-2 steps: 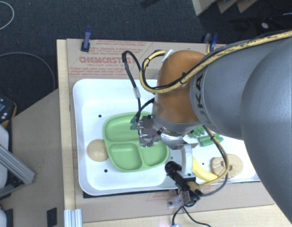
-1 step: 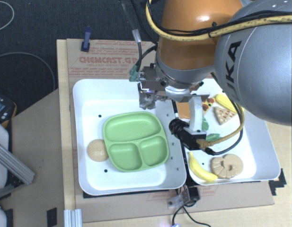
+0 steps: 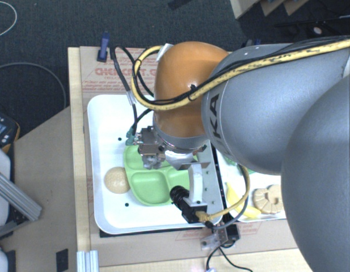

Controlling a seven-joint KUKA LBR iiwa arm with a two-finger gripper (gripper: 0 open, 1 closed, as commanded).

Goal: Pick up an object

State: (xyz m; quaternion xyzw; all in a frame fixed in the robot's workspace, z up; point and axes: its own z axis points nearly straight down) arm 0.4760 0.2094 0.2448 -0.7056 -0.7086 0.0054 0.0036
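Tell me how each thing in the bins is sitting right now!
Green tray: flat in the left bin, partly under the arm.
Tan ball: resting beside the tray's left edge.
Tan ridged piece: lying in the right bin.
Yellow thing: in the right bin, mostly hidden.

Left bin (image 3: 101,152) smooth white plastic, slight sheen; green tray (image 3: 155,187) in it near its front edge is smooth matt-looking plastic, tan ball (image 3: 116,181) beside it dull, finely textured. Arm (image 3: 277,101) shell smooth satin grey, orange band (image 3: 183,75) glossy with highlight, wrist hardware (image 3: 204,187) bare brushed metal, cables (image 3: 163,101) yellow and black rubbery sheathing. Bench (image 3: 84,231) top looks like matt brown cardboard with red print, floor (image 3: 44,33) dark rough carpet.
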